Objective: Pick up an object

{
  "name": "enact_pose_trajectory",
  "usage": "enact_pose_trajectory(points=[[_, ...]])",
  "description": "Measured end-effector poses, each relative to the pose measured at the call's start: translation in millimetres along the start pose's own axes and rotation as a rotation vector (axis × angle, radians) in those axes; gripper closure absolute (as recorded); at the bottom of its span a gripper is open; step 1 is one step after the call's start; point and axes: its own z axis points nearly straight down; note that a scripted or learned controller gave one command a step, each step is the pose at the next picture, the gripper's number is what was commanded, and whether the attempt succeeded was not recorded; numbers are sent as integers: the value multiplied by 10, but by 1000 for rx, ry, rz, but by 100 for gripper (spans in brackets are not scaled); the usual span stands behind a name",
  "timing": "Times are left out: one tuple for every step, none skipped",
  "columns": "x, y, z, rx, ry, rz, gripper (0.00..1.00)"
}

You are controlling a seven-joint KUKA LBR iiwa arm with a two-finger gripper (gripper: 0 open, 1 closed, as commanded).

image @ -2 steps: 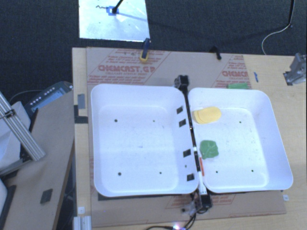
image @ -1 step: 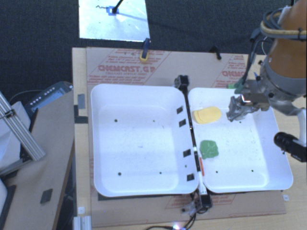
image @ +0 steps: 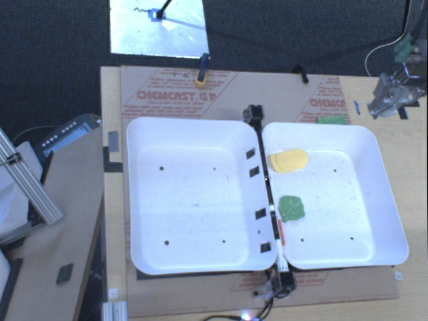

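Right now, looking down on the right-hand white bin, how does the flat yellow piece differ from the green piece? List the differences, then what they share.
The flat yellow piece is pale yellow and wider than tall; the green piece is green and more compact and squarish. The yellow piece lies nearer the bin's far wall; the green piece lies closer to the camera, about mid-bin. Both rest in the right-hand white bin, near its left wall, apart from each other.

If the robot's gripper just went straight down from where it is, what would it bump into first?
Probably the bare wooden bench, just beyond the right bin's far corner. The gripper hangs there, away from the yellow and green pieces, though its height is unclear.
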Motion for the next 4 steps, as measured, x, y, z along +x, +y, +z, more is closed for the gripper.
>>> enact_pose_trajectory(points=[[518,-41,1707,31,1,-5,100],[279,-6,501,5,1,2,100],[215,-1,60,12,1,1,100],[738,-31,1271,29,0,-5,100]])
